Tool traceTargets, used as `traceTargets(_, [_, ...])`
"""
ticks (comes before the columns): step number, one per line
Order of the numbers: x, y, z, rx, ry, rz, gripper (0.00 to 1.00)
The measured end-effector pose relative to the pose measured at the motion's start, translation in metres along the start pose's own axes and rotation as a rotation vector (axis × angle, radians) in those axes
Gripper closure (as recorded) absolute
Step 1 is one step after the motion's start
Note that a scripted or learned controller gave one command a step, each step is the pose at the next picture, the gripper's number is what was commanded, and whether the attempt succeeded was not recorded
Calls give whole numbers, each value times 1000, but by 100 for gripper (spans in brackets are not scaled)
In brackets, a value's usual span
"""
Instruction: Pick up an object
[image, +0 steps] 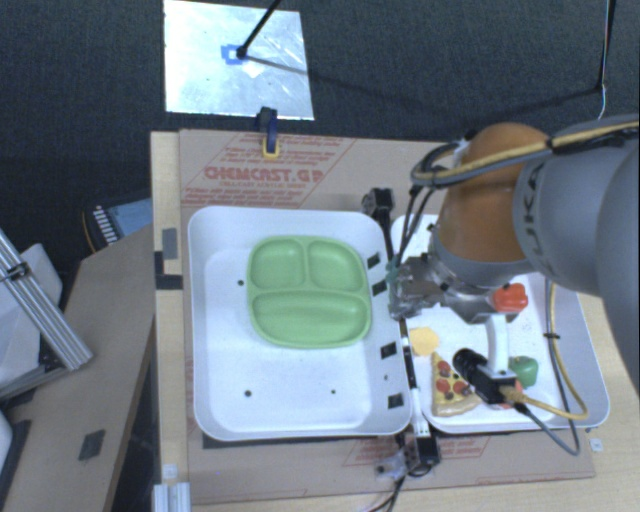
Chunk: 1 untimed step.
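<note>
Pizza slice flat in right bin

Two bins, five loose things

Two white bins, the left bin and the right bin; one green divided plate; one toy pizza slice; one yellow piece; one red-orange piece; one small green piece.

Right bin mostly under arm, red object half hidden

Divided plate in left bin; pizza slice in right bin
</note>
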<state>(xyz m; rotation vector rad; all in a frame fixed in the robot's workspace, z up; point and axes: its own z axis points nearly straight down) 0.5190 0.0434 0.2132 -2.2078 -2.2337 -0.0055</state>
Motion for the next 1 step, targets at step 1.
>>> traceTargets(1, [46, 6, -8, 0, 0, 2, 100])
